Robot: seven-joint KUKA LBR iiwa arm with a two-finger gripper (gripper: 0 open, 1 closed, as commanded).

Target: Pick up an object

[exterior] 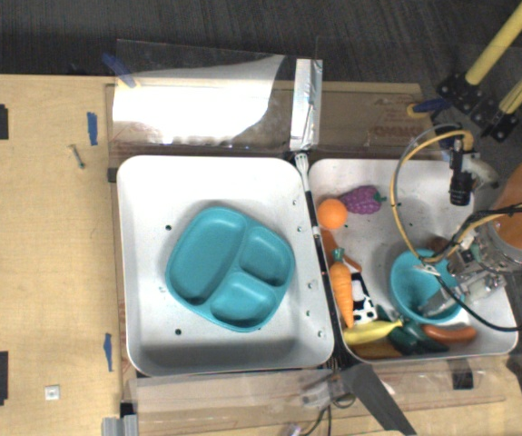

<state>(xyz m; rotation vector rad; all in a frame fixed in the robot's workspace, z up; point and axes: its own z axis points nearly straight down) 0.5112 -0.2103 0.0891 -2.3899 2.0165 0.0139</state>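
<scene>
Across the left bin (pixel 142 243) lies a teal divided plate (pixel 231 266), tilted a little, well apart from the arm. Right of the shared wall, in the right bin (pixel 383 175), a small heap runs down the near-left side: an orange ball (pixel 332 213), purple grapes (pixel 362 200) beside it, a carrot (pixel 341 293) below, a black-and-white toy (pixel 362 309), a yellow banana (pixel 374 331) and something red (pixel 449 333) along the front wall. A teal bowl (pixel 412 284) stands further right, and the gripper (pixel 449 284) is down at its right rim, amid cables. Whether its tips are spread or closed, or have anything between them, I cannot tell; wrist and wiring hide them.

As I judge it, the step in hand is the reach or grasp attempt at the bowl, the nearest object, touching or just beside the gripper. The next move would call for a firm close on the rim, then a straight lift clear of the banana and red piece crowding its base.
</scene>
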